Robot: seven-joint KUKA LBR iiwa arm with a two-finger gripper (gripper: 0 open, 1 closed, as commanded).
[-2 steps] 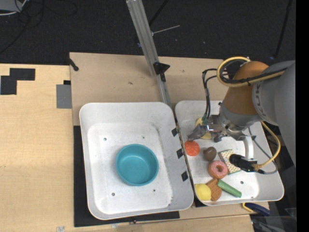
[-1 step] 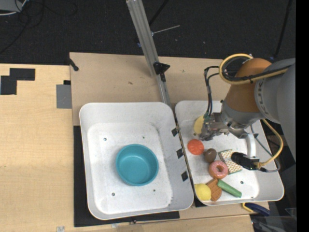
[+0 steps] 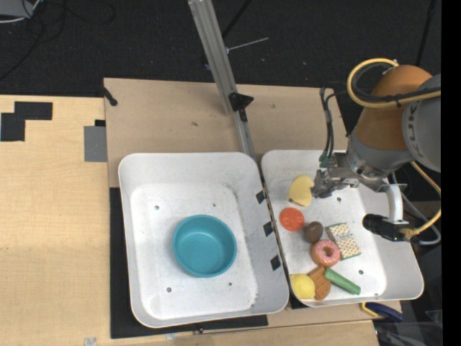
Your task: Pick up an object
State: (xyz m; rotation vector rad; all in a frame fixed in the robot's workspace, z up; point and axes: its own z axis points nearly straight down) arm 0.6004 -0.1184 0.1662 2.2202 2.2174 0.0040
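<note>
Camera view: gripper (image 3: 325, 184) hovers beside a yellow toy (image 3: 301, 190), jaw state unclear; descent and grasp apparently remain.

A light wooden bench top (image 3: 50, 215) with black rectangular markings (image 3: 25, 117) adjoins a brown board (image 3: 173, 117), from which a slanted aluminium rail (image 3: 216, 49) rises, all set against dark black carpeted floor (image 3: 108, 27) crossed by loose cables (image 3: 21, 6).

bowl (image 3: 204, 246) in left bin (image 3: 144, 186), toys (image 3: 325, 252) in right bin (image 3: 389, 265)
</note>
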